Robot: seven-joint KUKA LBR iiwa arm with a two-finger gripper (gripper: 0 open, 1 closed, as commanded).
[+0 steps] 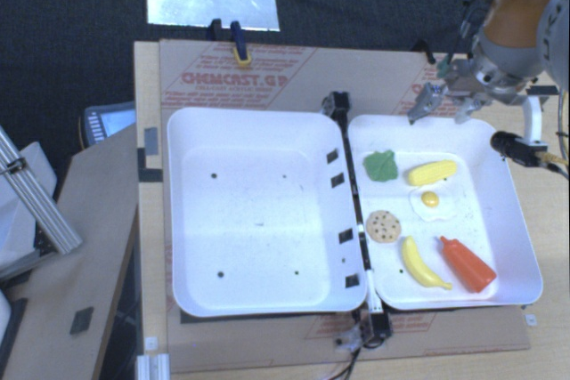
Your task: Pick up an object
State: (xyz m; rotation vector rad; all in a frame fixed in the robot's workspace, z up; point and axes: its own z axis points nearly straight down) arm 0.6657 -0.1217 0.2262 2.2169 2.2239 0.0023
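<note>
My claw (444, 100) hung spread and empty at the upper right of the frame, above the far rim of the right bin (512, 191). In that bin lay a green lettuce leaf (381, 165), a corn cob (432, 172), a fried egg (431, 204), a cookie (384, 226), a banana (421, 263) and a red ketchup bottle (466, 263), all apart from the claw. The left bin (258, 209) sat beside it on the counter (98, 280).

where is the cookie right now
The cookie lies in the right bin, near its left wall, below the green leaf and left of the banana.
</note>
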